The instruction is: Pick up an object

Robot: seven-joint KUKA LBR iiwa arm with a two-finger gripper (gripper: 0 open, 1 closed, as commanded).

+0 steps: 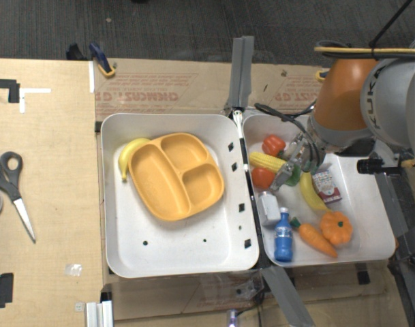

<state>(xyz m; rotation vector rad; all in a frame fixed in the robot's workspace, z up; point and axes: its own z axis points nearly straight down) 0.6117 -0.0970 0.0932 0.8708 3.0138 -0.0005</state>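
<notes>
The right bin (371, 240) holds several toy foods: a red pepper (273, 144), a corn cob (265, 160), a tomato (261, 177), a yellow banana (311, 195), a carrot (317, 241) and an orange pumpkin (336, 227). There is also a blue bottle (283, 238), a white block (269, 207) and a small red-and-white packet (327, 186). My gripper (288, 171) is low in this bin, just right of the corn and tomato, over a green item (294, 176) that it partly hides. Nothing is visibly lifted.
The left bin (125, 247) holds a yellow divided plate (176, 176) with a second banana (129, 157) at its left rim. A grey divider (240, 73) runs between the bins. Scissors (13, 191) lie on the wooden bench at far left.
</notes>
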